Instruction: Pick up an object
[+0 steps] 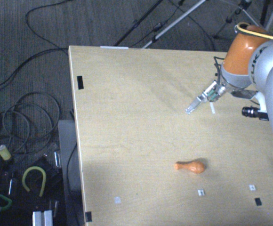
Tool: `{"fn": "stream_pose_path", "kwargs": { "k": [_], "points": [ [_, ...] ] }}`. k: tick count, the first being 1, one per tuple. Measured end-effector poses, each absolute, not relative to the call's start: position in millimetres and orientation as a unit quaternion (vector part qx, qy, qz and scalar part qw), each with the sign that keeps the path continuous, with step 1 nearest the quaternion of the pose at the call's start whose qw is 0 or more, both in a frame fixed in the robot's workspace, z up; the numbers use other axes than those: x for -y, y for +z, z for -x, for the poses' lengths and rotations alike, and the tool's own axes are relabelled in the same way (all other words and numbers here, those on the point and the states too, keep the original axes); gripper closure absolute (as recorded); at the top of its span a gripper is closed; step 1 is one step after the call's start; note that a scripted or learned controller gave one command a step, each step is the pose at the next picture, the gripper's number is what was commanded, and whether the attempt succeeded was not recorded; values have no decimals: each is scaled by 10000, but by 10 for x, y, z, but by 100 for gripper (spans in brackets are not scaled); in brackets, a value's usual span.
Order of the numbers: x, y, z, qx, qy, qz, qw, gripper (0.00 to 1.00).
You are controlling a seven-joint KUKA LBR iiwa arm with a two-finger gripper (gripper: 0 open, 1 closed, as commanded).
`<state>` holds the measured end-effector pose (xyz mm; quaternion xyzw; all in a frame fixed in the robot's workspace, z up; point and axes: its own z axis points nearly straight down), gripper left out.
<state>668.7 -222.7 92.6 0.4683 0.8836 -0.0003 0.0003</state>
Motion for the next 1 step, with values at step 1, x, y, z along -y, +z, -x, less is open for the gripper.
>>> {"fn": "stream_pose_path", "kwargs": {
  "k": [1],
  "points": [
    [2225,927,-6688,-8836,0,-4682,3,0]
  ]
}}
